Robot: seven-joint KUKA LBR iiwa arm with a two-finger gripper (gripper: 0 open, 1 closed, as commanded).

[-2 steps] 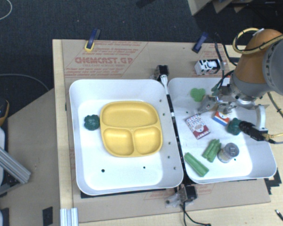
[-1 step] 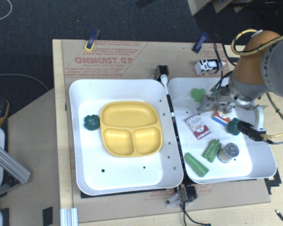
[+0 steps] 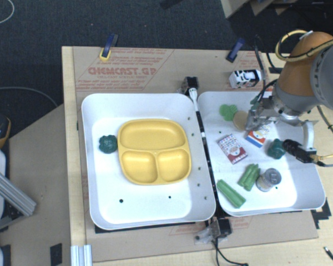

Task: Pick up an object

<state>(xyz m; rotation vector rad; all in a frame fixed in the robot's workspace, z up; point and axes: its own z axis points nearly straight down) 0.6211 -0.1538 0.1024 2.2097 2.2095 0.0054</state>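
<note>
Arm lowered over the right bin, gripper (image 3: 259, 117) above the small carton.

The gripper sits at the upper middle of the right bin (image 3: 299, 201); whether it is wide, narrow or gripping cannot be told. Relative to the gripper: a blue-and-white carton (image 3: 257, 137) lies directly beneath, a red card (image 3: 232, 148) lower left, a green lump (image 3: 228, 112) to the left, a teal knob (image 3: 275, 149) lower right. The left bin (image 3: 100, 148) holds a yellow divided plate (image 3: 154, 150).

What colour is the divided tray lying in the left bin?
Yellow. The divided tray shows plainly in the camera view, in the left bin.
</note>
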